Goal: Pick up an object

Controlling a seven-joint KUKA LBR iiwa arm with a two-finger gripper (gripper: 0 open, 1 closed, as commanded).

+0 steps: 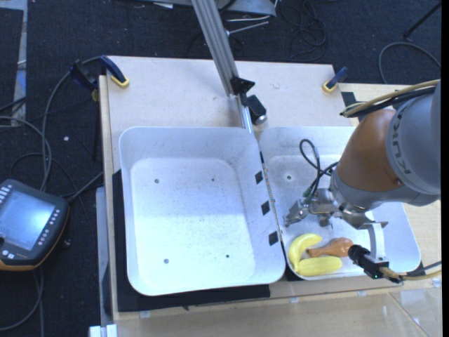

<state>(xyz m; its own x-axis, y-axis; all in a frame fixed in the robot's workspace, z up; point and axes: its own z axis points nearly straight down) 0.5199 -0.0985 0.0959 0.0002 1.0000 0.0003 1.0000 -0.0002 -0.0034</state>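
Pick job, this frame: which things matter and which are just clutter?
Job:
- gripper, low in the right bin
- yellow banana, near corner of that bin
- brown drumstick-shaped toy, lying against the banana

Lying about:
- left bin
- teach pendant on the floor
- yellow clamps on the bench's far edge

Two white bins (140, 188), plastic by the look, matt with fine dark speckling, soft sheen at the rims. Pale bench (280, 76), like bare wood board, dull and smooth. Arm (414, 146) in smooth grey casing, orange band (372, 153) satin and catching light. Gripper (309, 209) bare metal, bright glints. Yellow banana (309, 248), smooth, slightly glossy. Brown drumstick (333, 247), smooth, toy-like plastic. Slanted pole (217, 41) brushed metal. Dark floor (63, 27), rough and carpet-like.
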